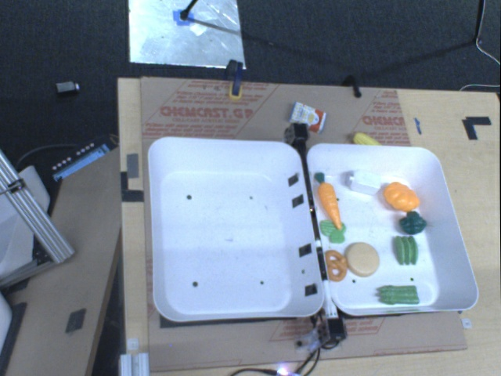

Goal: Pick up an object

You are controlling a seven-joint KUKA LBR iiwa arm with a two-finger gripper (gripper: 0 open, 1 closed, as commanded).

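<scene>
Two shallow white bins side by side on a brown board [211, 108] printed with red lettering. Left bin [156, 210] at 9 o'clock of the pair, right bin [452, 233] at 3 o'clock, joined along a dark seam with black clips.

All the objects for picking lying in the right bin:
- Toy carrot [329, 201] near the bin's 9 o'clock wall, green top toward 12 o'clock, tip toward 6.
- Small light green piece [333, 231] touching the carrot's tip at 6 o'clock.
- Clear whitish item [362, 182] at 12 o'clock of the bin floor, too pale to identify.
- Orange lump [400, 197] just beside it at 3 o'clock.
- Dark green floret [412, 224] at 5 o'clock of the orange lump, close by.
- Ridged green piece [405, 251] directly at 6 o'clock of the floret.
- Round tan bun [362, 259] near the middle, with a brown pretzel [337, 265] touching it at 9 o'clock.
- Green pod [398, 294] lying flat near the 6 o'clock rim.

Outside the bins, at 12 o'clock: a yellow toy [365, 139] against the right bin's rim, a small white and orange packet [308, 116], and a yellow and blue clamp [234, 81] on the board's edge. Further toward 12 o'clock, a shiny silver sheet [168, 30] on dark carpet.

Gripper state: cannot tell.
</scene>
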